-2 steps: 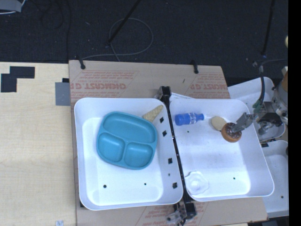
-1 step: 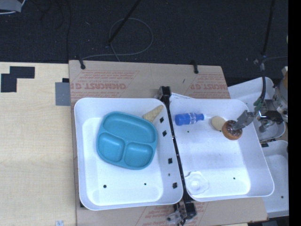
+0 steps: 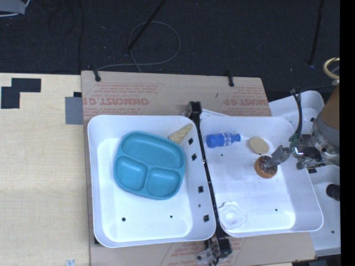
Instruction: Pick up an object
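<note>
In the right bin (image 3: pixel 302 215) a small brown round object (image 3: pixel 265 170) lies toward the right side. My gripper (image 3: pixel 275 159) reaches in from the right and sits directly over this object, touching or nearly touching its top. A blue bottle (image 3: pixel 223 139) with a white label lies on its side at the bin's far edge. Between the bottle and my gripper rests a tan oval piece (image 3: pixel 258 145). A clear plastic item (image 3: pixel 232 214) sits near the front of the bin.
The left bin (image 3: pixel 105 226) holds a blue divided plate (image 3: pixel 149 165) and a tan wedge (image 3: pixel 180 133) at its far right corner. A black divider (image 3: pixel 202 165) runs between the bins. Cardboard (image 3: pixel 166 93) lies under both.
</note>
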Robot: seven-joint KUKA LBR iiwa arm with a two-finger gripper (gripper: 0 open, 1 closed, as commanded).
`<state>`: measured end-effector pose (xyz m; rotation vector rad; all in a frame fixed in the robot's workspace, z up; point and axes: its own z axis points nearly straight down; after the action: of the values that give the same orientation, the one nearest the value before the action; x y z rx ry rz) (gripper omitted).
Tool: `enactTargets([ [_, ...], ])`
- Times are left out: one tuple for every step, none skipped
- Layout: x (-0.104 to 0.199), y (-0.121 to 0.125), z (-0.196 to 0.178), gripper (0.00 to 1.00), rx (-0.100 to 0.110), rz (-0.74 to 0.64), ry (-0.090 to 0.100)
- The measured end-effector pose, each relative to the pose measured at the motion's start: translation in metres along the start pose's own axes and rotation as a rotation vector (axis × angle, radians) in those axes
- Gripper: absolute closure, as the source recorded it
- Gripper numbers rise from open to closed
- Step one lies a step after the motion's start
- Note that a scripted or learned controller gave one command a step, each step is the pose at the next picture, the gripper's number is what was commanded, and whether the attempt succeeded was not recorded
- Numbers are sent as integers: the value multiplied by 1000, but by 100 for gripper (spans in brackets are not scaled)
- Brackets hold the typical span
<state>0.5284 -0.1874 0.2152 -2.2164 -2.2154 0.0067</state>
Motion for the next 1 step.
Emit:
enactTargets([
  [4, -3, 64, 0, 0, -1, 1],
])
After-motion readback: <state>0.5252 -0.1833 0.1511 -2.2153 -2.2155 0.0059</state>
